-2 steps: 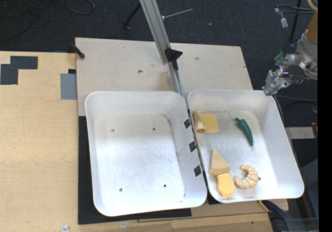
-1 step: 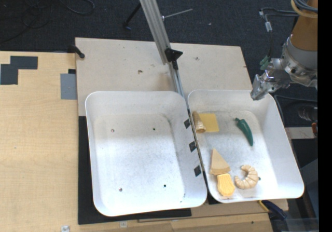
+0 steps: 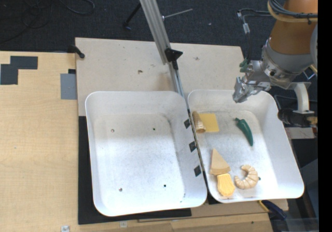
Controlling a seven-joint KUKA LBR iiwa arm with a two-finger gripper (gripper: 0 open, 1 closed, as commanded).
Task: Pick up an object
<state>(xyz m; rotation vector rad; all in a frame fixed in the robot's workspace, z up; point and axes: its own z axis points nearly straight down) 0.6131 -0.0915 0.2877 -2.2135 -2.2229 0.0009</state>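
Note:
The right bin [image 3: 280,137] holds several small items. A yellow square piece with a tan roll [image 3: 205,122] lies near its left wall. A green pepper-like piece [image 3: 244,130] lies in the middle. Toward the front sit a tan wedge [image 3: 218,162], an orange-yellow chunk [image 3: 225,185] and a curled pale shrimp-like piece [image 3: 247,177]. My gripper [image 3: 241,94] hangs over the bin's back edge, above and behind the green piece, with nothing seen between its fingers.
The left bin [image 3: 98,122] stands beside the right one, with a divider and black clips [image 3: 191,145] between them. A slanted metal rail [image 3: 155,23] rises behind the bins. The wooden bench [image 3: 36,137] spreads to the left.

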